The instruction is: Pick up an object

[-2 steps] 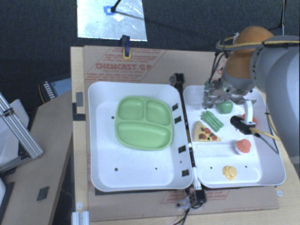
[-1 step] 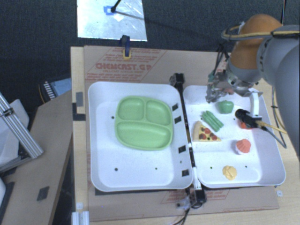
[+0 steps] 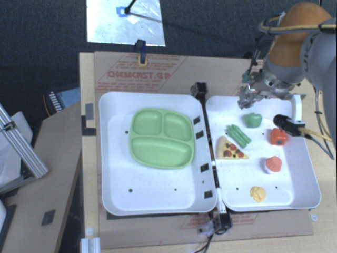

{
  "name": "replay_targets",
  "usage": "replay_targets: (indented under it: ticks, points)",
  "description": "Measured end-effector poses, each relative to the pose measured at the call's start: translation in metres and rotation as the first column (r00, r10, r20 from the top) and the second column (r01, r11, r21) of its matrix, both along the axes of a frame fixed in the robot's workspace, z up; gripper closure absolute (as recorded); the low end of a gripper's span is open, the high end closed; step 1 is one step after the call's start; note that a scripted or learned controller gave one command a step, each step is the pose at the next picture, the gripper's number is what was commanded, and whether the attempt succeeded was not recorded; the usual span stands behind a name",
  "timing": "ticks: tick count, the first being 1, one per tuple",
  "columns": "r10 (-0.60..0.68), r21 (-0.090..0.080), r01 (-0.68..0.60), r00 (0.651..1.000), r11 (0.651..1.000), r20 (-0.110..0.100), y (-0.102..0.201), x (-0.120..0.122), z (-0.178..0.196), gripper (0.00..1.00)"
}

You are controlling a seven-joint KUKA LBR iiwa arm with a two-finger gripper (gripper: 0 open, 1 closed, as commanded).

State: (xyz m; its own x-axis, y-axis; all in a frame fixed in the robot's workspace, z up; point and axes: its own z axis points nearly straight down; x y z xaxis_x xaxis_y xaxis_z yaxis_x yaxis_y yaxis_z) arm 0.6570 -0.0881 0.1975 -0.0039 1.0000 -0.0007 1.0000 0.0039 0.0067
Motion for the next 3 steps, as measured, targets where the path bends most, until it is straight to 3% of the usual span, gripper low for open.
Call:
replay_targets:
  ticks: [1,3]
  points:
    - [0.001,0.001,-0.001,1.000,1.000,-0.002,0.000,0.001,0.016,1.00]
    - [0.006,0.004,-0.006,1.000,1.000,-0.006,0.108,-0.031,0.037,1.00]
